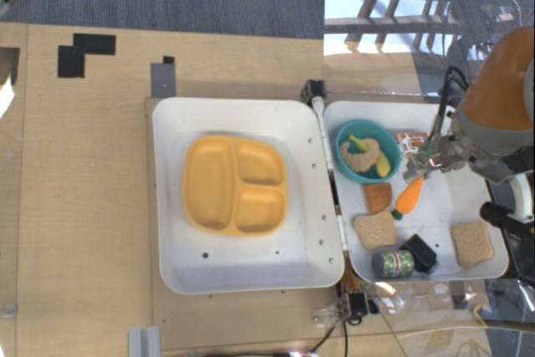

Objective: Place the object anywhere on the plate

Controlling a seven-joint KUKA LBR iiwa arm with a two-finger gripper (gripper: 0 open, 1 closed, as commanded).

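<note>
plate (234,184) – in left bin (175,263) | carrot (409,196) – in right bin (500,263)

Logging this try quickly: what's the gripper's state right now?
Gripper: above the right bin, at the top end of the carrot; whether open or shut cannot be told.
</note>
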